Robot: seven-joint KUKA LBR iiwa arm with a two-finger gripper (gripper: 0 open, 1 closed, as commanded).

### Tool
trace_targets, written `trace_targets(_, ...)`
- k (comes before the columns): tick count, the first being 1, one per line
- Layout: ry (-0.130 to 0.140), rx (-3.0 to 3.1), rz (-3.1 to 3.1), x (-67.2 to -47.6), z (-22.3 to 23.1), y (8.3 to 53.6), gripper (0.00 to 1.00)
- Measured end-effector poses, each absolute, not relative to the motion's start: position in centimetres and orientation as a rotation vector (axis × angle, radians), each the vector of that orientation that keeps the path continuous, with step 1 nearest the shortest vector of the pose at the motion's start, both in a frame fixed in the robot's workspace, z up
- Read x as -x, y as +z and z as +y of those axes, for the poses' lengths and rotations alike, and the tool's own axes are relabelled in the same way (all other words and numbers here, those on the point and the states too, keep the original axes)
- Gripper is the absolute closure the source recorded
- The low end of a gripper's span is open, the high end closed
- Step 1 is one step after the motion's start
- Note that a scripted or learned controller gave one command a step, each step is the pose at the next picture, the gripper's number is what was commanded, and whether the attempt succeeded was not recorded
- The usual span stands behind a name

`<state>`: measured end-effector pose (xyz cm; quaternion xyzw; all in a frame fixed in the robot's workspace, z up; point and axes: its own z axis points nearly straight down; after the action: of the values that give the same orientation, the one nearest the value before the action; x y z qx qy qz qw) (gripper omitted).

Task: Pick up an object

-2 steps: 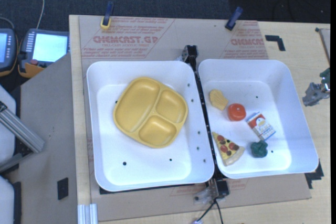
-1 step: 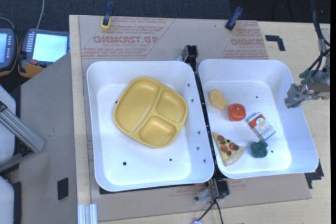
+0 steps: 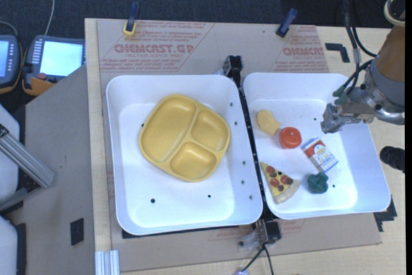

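Nothing is lifted yet: your gripper (image 3: pixel 331 120) hovers over the right bin (image 3: pixel 367 203), and I can't tell its state (too blurred). The likeliest target, perhaps the small carton (image 3: pixel 320 155), lies just nearer, with the red piece (image 3: pixel 290 137) to its left.

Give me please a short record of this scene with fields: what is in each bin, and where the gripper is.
left bin: one yellow divided plate
right bin: yellow toy piece, red round toy, small carton, pizza slice toy, green toy
gripper: over the right bin's upper right part, above the carton
held object: none visible between the fingers
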<state>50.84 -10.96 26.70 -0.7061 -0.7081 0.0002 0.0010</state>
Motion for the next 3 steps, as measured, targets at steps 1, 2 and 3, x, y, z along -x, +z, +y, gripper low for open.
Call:
trace_targets(1, 0.000, 2.215, -2.224, -50.2, -5.8, 26.9, 1.00)
trace_targets(2, 0.002, 2.217, -2.222, -50.0, -0.7, 26.9, 1.00)
trace_targets(3, 0.004, 2.215, -2.223, -50.0, 3.5, 25.3, 1.00)
